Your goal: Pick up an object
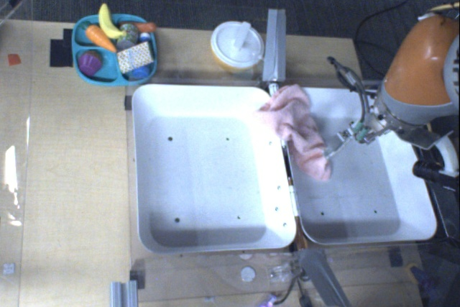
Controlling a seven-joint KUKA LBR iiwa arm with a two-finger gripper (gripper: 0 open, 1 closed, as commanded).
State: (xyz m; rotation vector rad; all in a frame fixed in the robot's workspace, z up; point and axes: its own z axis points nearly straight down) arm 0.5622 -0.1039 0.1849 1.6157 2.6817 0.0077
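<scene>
Across the divider between both white bins (pixel 208 169), a pink cloth (pixel 298 129); beside it, gripper (pixel 336 149), finger state impossible to tell.

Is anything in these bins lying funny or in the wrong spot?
Yes, the pink cloth. It is crumpled and draped over the divider between the left bin and the right bin, so part of it lies in each instead of sitting in one. The gripper is right beside its lower end.
</scene>
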